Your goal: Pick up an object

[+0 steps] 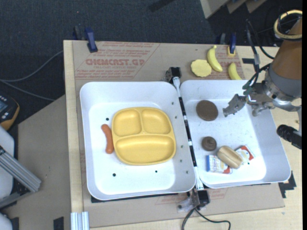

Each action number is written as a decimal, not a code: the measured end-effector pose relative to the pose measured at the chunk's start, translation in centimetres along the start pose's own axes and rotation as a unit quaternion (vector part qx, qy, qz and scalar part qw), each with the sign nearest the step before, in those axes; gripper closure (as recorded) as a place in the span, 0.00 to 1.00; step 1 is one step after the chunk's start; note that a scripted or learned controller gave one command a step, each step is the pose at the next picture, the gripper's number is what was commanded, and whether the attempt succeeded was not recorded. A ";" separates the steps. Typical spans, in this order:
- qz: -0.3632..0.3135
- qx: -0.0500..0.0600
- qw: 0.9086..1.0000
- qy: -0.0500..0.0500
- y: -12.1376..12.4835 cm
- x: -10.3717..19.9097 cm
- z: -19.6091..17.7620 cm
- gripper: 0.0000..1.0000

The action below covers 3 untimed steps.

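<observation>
In the right bin (268, 174) lie a large brown round patty (206, 110), a smaller brown disc (209, 143), a tan bun (229, 156) and a red, white and blue packet (217, 164) under the bun. My gripper (245, 108) hovers over the upper right part of this bin, just right of the large patty. It is open, with nothing between its fingers. The left bin (91, 128) holds a yellow divided plate (143, 135) and an orange sausage (108, 138) along the plate's left side.
On the bench behind the right bin lie two yellow bananas (215, 59) (234, 71) and a yellow crinkled piece (201, 68). Blue clamps (90, 40) (232, 43) stand at the back edge. The arm comes in from the right.
</observation>
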<state>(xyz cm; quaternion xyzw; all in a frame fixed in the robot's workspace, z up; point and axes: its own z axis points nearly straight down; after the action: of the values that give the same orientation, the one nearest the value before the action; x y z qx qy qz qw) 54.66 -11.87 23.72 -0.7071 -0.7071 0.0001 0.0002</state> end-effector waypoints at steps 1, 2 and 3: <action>0.000 0.001 1.000 0.000 0.9 1.5 15.9 0.00; -0.001 -0.004 1.000 -0.001 9.3 -0.6 15.2 0.00; -0.001 -0.003 1.000 -0.001 12.2 0.5 15.2 0.00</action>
<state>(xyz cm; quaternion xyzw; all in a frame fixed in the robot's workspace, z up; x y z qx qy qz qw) 66.82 -11.36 8.51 -0.7061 -0.7081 -0.0013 -0.0024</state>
